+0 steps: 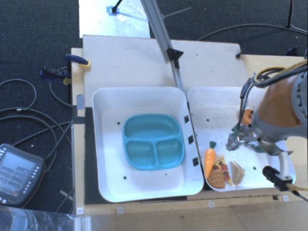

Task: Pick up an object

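Your arm [284, 105] comes in from the right edge of the frame and hangs over the right bin [211, 100], with the claw [237, 141] low in that bin's middle, metal parts catching the light. You cannot tell from this slant whether the claw is wide or narrow, and nothing can be seen gripped in it.

The candidates lie in the lower part of the right bin: a toy carrot [209, 160] standing lengthwise just beside the bin's left wall, a waffle-patterned toy [216, 178] below it, a pizza slice [223, 169] touching that, and a pale wedge that looks like bread [237, 173] a little to the right. A small orange thing [247, 116] peeks out from behind the wrist, mostly hidden.

Your main risk, as I judge it, is the crowding: the carrot, pizza and waffle piece touch or nearly touch, so a descent there may catch two at once or push one aside. The carrot sits close to the wall, which may block one side of the claw. The flat pieces may slip out of a closing grip.

The left bin [103, 129] holds a blue divided tray [154, 141], well apart from the arm. A metal pole [159, 25] slants across the tabletop [130, 61] at the upper centre
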Motion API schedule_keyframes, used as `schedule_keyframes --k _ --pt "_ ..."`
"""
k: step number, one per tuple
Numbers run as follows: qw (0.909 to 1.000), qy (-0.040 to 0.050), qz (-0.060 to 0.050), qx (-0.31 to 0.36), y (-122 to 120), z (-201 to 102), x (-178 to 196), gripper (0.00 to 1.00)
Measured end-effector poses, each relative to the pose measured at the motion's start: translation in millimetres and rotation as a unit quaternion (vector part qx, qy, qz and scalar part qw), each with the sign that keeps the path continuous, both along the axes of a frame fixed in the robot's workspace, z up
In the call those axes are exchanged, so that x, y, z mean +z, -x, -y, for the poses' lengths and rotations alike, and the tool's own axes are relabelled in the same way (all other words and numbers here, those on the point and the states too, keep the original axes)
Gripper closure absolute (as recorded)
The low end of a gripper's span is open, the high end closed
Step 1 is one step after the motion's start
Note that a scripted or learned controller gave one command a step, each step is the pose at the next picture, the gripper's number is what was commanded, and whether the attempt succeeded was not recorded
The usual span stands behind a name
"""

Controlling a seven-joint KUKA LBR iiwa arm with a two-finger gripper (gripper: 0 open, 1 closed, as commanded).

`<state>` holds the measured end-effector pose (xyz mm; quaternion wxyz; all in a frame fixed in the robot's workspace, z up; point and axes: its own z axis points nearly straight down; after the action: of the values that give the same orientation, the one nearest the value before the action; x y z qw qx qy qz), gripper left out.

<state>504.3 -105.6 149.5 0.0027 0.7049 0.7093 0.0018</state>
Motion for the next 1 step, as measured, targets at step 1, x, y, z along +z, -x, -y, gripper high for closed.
schedule_keyframes --k 1 --pt "1.0 0.0005 0.001 0.0 -4.4 10.3 56.6 1.0"
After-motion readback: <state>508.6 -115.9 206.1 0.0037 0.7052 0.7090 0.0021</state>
